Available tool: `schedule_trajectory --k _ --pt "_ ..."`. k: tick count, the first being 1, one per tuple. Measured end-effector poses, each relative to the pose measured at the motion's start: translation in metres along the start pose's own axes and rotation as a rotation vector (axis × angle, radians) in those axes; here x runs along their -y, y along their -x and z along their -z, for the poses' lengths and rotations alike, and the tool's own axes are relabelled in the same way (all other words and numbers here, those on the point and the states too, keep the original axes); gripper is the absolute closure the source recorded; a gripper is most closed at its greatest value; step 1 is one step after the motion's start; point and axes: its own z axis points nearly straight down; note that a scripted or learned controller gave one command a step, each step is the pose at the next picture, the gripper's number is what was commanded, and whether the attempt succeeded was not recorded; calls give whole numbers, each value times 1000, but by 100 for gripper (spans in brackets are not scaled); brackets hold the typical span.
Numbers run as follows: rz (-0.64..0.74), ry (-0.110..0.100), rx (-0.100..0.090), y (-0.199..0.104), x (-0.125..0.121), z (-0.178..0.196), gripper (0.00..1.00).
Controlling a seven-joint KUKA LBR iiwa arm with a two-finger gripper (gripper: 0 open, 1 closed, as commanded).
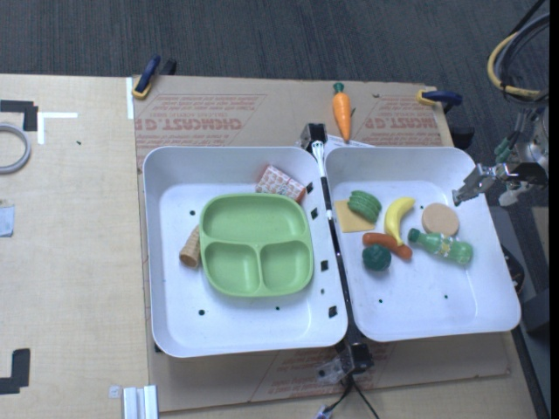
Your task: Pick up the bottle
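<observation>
Bottle lies waiting while the pincer hangs at the bin's edge

Bottle (442, 247), green with a yellowish label, lies on its side on the floor of the right bin (437, 317), below and to the left of the pincer (467, 189) as the camera sees it. It rests just under a tan round piece (439, 220), near enough that the two may touch. Farther left of the pincer sit a banana (399, 217), a red sausage-like piece (387, 243), a dark green round vegetable (376, 257), a ridged green vegetable (365, 205) and a flat yellow slice (350, 220).

The pincer sits over the upper right rim of that bin, near the bottle but apart from it. Nothing is between its tips, so it grips nothing; whether it is spread or closed I cannot tell, as it is small and seen at a slant. Its place by the rim suggests an approach not yet made, since the arm enters from that side.

Well away to the left, the other bin (166, 278) holds a green divided tray (257, 244), a printed packet (280, 182) and a tan cone-like piece (190, 248). A carrot (341, 110) lies on the cardboard (201, 120) that covers the counter (61, 260) behind the bins.

Because the bottle lies flat and crowded by the round piece, a grasp across its narrow body looks wisest; a careless descent might nudge its neighbour or roll it.
</observation>
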Motion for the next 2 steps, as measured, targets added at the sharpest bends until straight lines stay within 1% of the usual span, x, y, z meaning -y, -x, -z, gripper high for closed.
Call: schedule_trajectory --k 1,2 --pt "2 0 1 0 0 10 100" --pt "18 -1 0 -98 72 -14 100"
